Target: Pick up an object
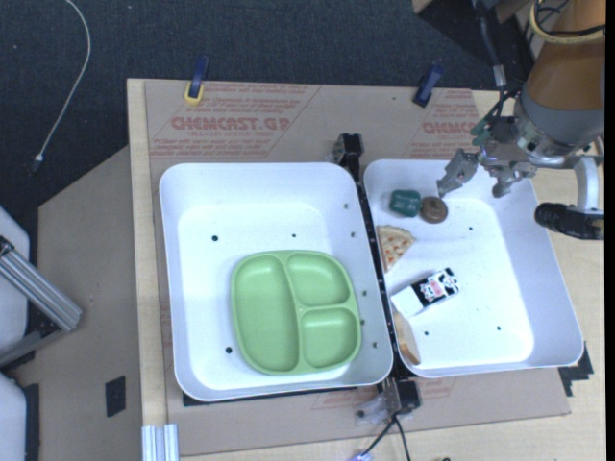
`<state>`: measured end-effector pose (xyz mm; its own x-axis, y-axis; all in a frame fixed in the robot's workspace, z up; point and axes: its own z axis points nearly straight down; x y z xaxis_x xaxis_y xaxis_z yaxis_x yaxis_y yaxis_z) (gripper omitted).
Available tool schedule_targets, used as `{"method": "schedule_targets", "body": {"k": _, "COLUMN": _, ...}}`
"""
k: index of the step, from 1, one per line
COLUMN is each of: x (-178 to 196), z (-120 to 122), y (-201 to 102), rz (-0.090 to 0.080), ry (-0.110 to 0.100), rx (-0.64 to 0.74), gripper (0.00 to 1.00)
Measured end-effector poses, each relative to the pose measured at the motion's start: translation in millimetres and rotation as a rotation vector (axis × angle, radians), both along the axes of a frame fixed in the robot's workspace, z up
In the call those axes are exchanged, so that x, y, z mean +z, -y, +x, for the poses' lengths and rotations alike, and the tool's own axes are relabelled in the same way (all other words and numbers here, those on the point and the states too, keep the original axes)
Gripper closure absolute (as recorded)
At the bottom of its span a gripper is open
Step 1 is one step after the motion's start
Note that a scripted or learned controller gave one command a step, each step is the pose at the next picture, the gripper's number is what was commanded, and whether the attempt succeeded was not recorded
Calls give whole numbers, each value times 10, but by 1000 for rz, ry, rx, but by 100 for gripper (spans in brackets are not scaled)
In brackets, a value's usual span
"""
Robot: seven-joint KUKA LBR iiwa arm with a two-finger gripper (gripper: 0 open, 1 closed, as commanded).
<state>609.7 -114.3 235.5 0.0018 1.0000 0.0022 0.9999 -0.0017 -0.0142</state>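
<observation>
Bench board [288, 113] carrying two shallow white bins set side by side, their inner rims touching along a dark seam at centre. Left bin [192, 200]: holds one green divided plate [295, 311], three compartments, lying flat in the near half; the far half and the strip along the left wall are bare floor, leaving wide room on those sides, while the plate's near edge sits close to the near wall. Right bin [519, 286]: contents crowd its left side and far-left corner. A teal block [405, 201] lies near the far wall, with a brown round piece [434, 209] just beside it on the right. A tan wedge-shaped piece [392, 246] rests against the left rim below them. A black-and-white carton [429, 290] lies tilted near mid-floor, apart from the walls. A second tan piece [407, 342] sits tight against the left rim at the near corner. The bin's centre-right and near-right floor are bare. Arm: grey body with orange band [569, 60], entering from the right over the far-right corner of the right bin. Gripper [479, 173] hangs above the far part of that bin, its fingers spread apart and grasping nothing, one fingertip [452, 179] just above and right of the brown round piece.
</observation>
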Motion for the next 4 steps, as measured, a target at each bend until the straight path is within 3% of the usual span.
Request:
{"method": "schedule_targets", "body": {"k": 1, "x": 72, "z": 25, "y": -2, "rz": -2, "ry": 13, "rx": 2, "gripper": 0}}
{"method": "schedule_targets", "body": {"k": 4, "x": -1392, "z": -124, "y": -68, "rz": 0, "ry": 10, "rx": 0, "gripper": 0}}
